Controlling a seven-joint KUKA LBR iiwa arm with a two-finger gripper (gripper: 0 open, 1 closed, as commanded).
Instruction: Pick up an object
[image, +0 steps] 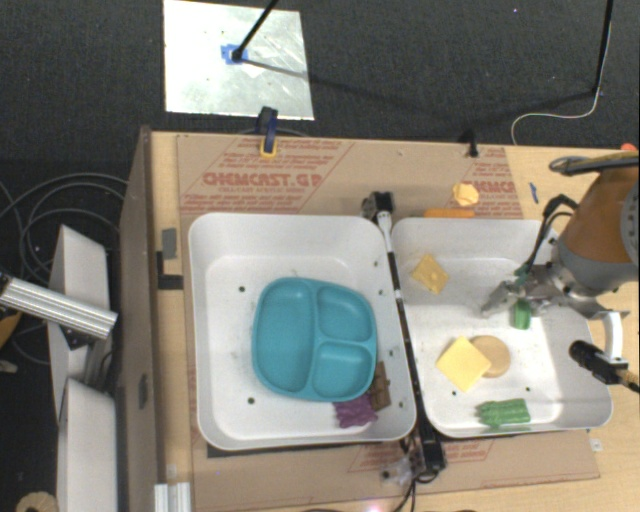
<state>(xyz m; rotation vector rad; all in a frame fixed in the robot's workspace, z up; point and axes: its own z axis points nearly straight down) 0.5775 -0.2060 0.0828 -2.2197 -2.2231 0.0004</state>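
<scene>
Nearest the camera, in the right bin (575, 415), a green block (503, 411) lies close to the front wall. Just behind it a yellow slab (462, 364) touches a tan disc (492, 352). In the left bin (215, 300) a purple scrap (352, 411) and a brown bit (380, 390) sit at the front edge of a blue plate (313, 339).

Further back in the right bin, a green piece (520, 317) stands just below the gripper (517, 296), touching it or very nearly. This is the likeliest thing to be picked. Whether the gripper is apart or together cannot be told from this slant, and nothing is plainly held.

The green piece looks like a toy: light, stiff, smooth enough to slip. It is narrow, so a hold across its short sides, low and centred, would suit best. A glancing touch would probably tip or scoot it.

Behind, a yellow wedge (430, 273) lies well apart near the bin's back, and an orange lump (465, 194) rests on the bench beyond
</scene>
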